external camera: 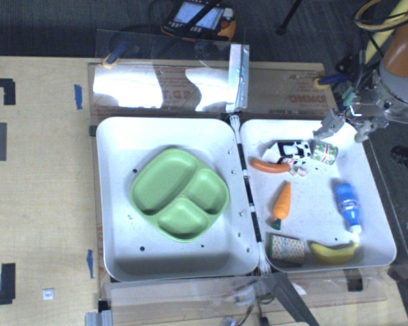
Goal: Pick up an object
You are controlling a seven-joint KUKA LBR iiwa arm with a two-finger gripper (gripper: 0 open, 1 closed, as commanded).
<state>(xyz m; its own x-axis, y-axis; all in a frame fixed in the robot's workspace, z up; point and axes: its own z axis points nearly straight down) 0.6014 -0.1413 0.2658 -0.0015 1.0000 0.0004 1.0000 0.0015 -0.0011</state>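
My gripper [343, 129] hangs over the far right part of the right bin [381, 202]. Its two fingers are spread and open, with nothing between them. Just below its left finger [328, 125] lies a small green and white can [324, 153]. Beside the can are a black and white toy [290, 151] and a long orange-red piece [268, 166]. A carrot [281, 201] lies mid-bin and a blue bottle [347, 206] is on the right. A banana [333, 251] and a patterned packet [287, 247] lie along the near wall.
The left bin [115, 148] holds a green divided plate [180, 193]. A clear upright panel [163, 80] stands behind the bins. Cables and a yellow hose [384, 9] hang at the upper right beside the arm.
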